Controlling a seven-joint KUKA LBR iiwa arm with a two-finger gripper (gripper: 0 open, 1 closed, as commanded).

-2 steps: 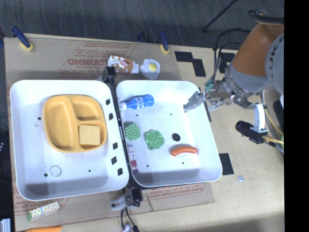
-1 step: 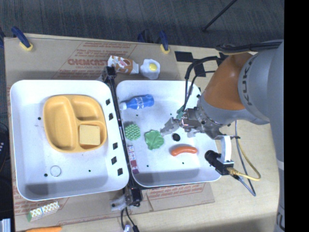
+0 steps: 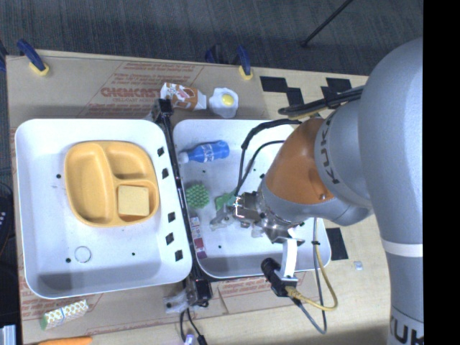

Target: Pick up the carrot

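My gripper (image 3: 228,214) is low in the right bin (image 3: 302,131), near its middle, under the grey arm and its orange band. A small green item (image 3: 223,201) lies right against the gripper's far side, partly hidden by it. A round green knobbly item (image 3: 196,195) sits just to the gripper's left, apart from it. At the frame's bottom left edge, outside both bins, lies a thin orange thing (image 3: 68,340) that may be the carrot; little of it shows.
A blue bottle (image 3: 205,152) lies at the back of the right bin. The left bin (image 3: 36,192) holds a yellow divided plate (image 3: 90,171) with a tan block (image 3: 134,200). Behind the bins sit a brown-and-white item (image 3: 180,95) and a white-and-yellow item (image 3: 224,102).
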